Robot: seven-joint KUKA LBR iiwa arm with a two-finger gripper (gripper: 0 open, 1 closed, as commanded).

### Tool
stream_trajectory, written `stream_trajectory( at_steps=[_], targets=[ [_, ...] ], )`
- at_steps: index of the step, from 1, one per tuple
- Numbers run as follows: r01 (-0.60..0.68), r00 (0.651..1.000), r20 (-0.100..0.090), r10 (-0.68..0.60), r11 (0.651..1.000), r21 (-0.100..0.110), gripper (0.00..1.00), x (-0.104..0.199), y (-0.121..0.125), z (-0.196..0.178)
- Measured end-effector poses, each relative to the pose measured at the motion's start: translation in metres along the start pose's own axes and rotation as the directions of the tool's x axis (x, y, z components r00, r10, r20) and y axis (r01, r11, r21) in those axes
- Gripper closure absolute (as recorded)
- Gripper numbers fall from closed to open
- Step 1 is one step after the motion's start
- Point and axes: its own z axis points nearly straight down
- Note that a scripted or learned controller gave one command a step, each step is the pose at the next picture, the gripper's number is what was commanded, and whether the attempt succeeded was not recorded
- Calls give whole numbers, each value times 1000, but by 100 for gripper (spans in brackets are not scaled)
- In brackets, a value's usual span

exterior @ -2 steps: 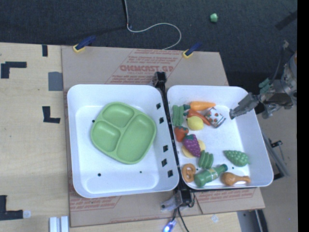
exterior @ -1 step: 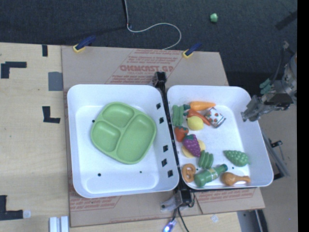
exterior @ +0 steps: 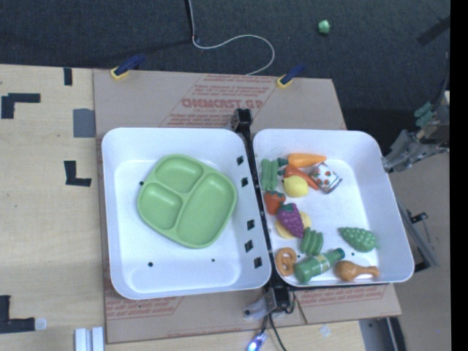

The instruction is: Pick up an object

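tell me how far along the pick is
Nothing looks done yet. The tool sits at the right bin's outer edge, with nothing visible in it. The toy food, such as the purple grapes and green bottle, lies in that bin. Left: reach in, grasp one item, lift it.

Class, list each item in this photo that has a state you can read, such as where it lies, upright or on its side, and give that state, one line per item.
Green plate: flat in left bin, nothing on it.
Green bottle: on its side, right bin.
Carrot: lying flat, right bin.
Grapes: lying among the toy food.
Drumstick: lying at the right bin's near edge.
Gripper: outside the right bin, off its right rim.
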Motion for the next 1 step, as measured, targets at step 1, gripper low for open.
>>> stream_trajectory(
  at_steps=[1],
  targets=[
    [-3,1000,1,3,1000,-1,100,-28,0,-35]
  ],
)
